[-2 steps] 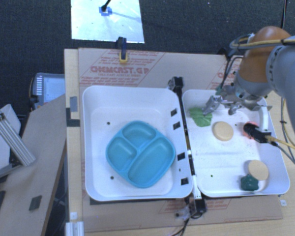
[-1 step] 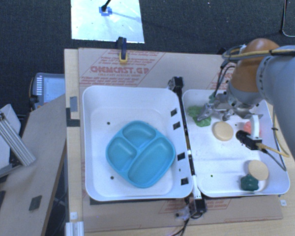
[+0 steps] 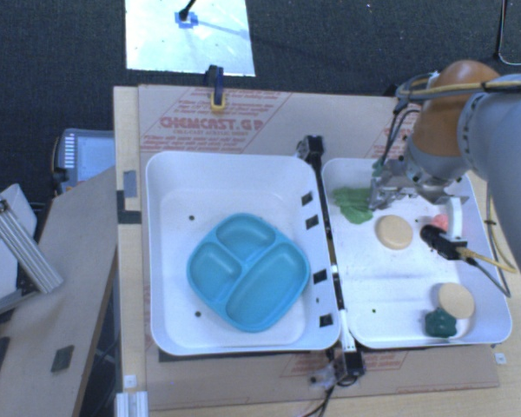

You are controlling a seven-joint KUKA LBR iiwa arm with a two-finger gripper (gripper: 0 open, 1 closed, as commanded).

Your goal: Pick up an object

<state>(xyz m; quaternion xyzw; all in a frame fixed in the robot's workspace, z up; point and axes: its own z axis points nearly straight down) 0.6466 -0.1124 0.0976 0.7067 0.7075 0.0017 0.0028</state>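
One claw (image 3: 384, 195), at the end of the grey arm (image 3: 504, 137) with its orange band (image 3: 441, 102), is down in the far left part of the right shallow white bin (image 3: 399, 285). Whether it is released or clenched cannot be told from this slant. Its tip stands at the right edge of a flat green leaf-shaped soft piece (image 3: 352, 205), which lies on the bin floor close to the wall shared with the other bin; contact between them is unclear.

Just in front of the claw lies a round tan disc (image 3: 394, 232), and to the right of that a small red-and-pink piece (image 3: 439, 222). Well apart, in the near right corner, a second round tan disc (image 3: 457, 299) touches a dark green lumpy piece (image 3: 440, 323).

Across the shared wall, the left shallow white bin (image 3: 182, 189) holds a light blue plastic plate with three compartments (image 3: 247, 270), near its middle. Both bins rest on a printed brown cardboard sheet (image 3: 243, 115) on the tabletop (image 3: 126, 129).
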